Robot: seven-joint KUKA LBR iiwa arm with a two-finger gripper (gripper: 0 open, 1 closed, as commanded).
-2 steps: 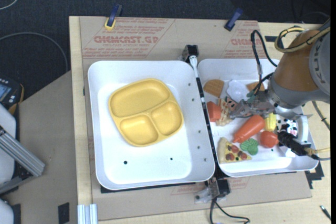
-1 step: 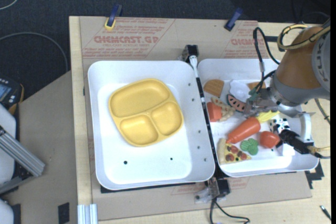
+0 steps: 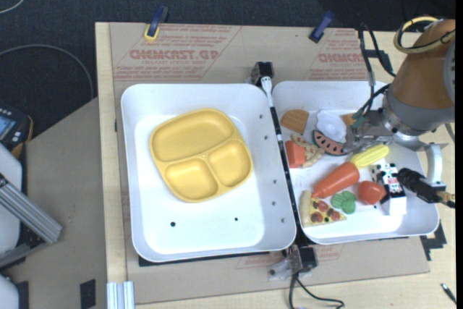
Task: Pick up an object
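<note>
Gripper [image 3: 359,128] low over right bin [image 3: 362,229], near its back edge, beside toy corn [image 3: 370,154] and carrot [image 3: 335,179]; whether it grips anything can't be told. Yellow divided plate [image 3: 200,154] in left bin [image 3: 206,231].

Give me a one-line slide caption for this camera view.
Arm's gripper hovers over toy food in the right bin; yellow divided plate sits in the left bin.
</note>
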